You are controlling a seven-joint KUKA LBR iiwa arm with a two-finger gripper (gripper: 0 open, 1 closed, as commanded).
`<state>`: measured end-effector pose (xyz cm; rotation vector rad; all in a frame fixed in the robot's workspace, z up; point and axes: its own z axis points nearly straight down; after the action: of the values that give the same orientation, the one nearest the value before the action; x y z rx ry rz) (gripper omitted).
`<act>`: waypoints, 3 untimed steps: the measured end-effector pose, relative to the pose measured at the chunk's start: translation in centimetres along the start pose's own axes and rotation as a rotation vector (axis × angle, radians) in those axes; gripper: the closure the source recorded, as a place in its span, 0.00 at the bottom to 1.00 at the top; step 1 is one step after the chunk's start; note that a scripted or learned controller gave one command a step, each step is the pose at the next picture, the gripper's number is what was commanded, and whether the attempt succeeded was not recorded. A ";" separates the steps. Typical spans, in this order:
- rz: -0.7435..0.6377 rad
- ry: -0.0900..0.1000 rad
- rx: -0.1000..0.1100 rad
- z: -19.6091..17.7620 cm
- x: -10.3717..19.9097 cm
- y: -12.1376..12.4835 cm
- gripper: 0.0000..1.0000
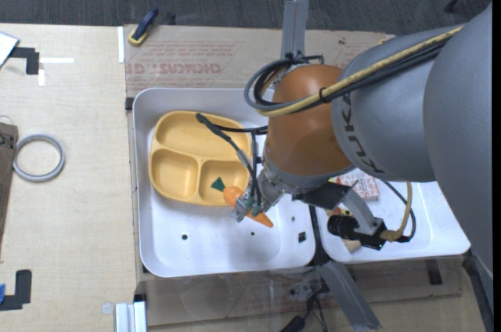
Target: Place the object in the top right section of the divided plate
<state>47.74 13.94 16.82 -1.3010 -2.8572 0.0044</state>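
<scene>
My gripper [250,205] hangs low over the left white bin [203,252], just off the lower right corner of the yellow divided plate [184,154]. A small toy carrot [254,216], orange with a green top, lies right at the gripper, partly on the plate's rim and partly on the bin floor; whether I have hold of it or how wide I stand, I cannot tell, for my orange band [305,119] and grey arm hide much. The plate sits in the upper half of that bin. A roll of tape [37,157] lies well left of the plate on the worktop [63,244].
</scene>
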 end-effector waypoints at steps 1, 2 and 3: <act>0.175 -0.001 -0.001 -3.0 -4.5 2.4 1.00; 0.268 -0.001 -0.014 6.8 2.6 4.1 1.00; 0.201 -0.002 -0.031 6.7 0.0 0.9 1.00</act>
<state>48.38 14.50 10.13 -1.5887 -2.7248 -0.0377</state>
